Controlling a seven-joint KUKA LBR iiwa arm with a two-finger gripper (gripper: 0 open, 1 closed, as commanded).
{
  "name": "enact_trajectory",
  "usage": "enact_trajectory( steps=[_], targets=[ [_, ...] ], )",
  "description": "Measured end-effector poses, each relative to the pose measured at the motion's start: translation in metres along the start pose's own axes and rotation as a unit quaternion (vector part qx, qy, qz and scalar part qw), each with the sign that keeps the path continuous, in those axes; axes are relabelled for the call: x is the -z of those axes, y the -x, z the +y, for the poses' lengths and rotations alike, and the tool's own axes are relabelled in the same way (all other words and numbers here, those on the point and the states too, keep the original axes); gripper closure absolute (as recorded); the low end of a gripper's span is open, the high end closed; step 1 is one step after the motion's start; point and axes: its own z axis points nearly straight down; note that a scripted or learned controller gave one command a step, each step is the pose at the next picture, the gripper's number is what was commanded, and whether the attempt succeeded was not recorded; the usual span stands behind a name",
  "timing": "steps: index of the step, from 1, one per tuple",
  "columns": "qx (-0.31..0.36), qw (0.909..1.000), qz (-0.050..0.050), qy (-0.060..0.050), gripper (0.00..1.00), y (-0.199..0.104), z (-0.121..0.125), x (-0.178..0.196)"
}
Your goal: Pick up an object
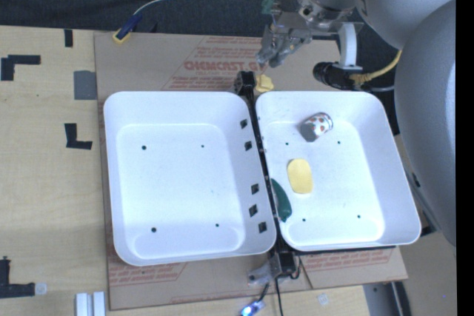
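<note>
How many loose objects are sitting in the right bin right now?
3: a grey-and-white object with red marks near the far middle, a yellow piece at the centre, a dark green item against the left wall.

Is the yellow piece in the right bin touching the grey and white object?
Apart. In the camera view, bare white bin floor shows plainly between the yellow piece and the grey and white object above it.

Two bins sit side by side on the table (44, 159). The left bin (118, 181) has nothing in it. In the right bin (370, 181), a small round thing (315, 126) lies toward the back. A flat thing (300, 176) lies just in front of it. A thin thing (281, 200) rests at the left wall.
</note>
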Motion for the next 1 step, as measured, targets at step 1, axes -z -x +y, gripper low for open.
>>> enact_trajectory(
  steps=[1],
  targets=[
    [0.001,1.0,0.001,-0.004,1.0,-0.0999,-0.056,0.0577]
  ],
)
